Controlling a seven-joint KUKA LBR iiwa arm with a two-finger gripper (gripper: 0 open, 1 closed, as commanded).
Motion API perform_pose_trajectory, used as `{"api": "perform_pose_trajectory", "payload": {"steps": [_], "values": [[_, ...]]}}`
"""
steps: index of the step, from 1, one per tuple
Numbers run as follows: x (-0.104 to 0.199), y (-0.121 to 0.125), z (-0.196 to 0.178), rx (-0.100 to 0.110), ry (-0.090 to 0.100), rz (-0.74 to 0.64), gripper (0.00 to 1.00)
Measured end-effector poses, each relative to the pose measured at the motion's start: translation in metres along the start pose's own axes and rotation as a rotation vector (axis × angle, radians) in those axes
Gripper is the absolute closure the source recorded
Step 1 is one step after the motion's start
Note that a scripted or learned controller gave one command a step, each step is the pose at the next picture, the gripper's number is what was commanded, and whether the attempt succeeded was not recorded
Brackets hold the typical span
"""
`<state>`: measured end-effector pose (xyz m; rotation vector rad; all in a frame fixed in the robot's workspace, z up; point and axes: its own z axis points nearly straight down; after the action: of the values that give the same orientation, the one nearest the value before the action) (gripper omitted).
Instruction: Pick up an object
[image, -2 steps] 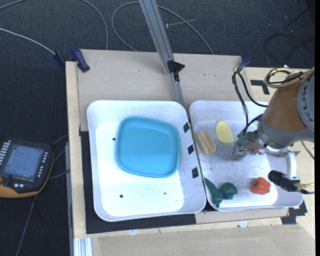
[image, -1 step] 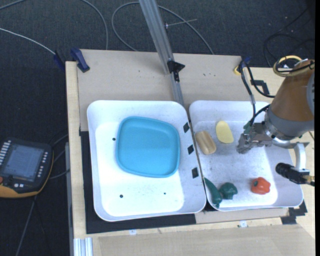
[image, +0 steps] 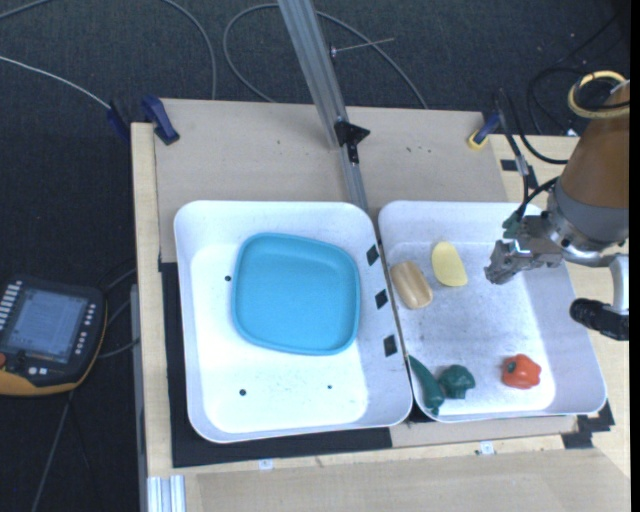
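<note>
Gripper (image: 503, 266) over the right bin's (image: 590, 350) far side — finger state impossible to tell. Yellow lemon-like piece (image: 449, 264) just left of it, long axis running far-to-near — nearest candidate.

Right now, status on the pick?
Pincer over right bin, nothing seen between its fingers. Closest: yellow piece, beside it. Tan piece, green piece, red piece lying loose.

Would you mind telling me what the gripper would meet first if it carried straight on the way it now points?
The gripper points leftward and down over the right bin. The yellow object lies first in that line, though depth is unclear and it might reach the bin floor short of it.
</note>
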<state>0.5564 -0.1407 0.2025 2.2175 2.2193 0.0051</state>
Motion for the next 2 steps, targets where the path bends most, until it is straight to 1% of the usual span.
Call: {"api": "perform_pose_trajectory", "payload": {"steps": [1,2], "values": [[0.000,0.001,-0.053,0.000,0.000,0.000,1.00],[0.049,-0.006,-0.060,0.004,0.002,-0.003,1.00]]}}
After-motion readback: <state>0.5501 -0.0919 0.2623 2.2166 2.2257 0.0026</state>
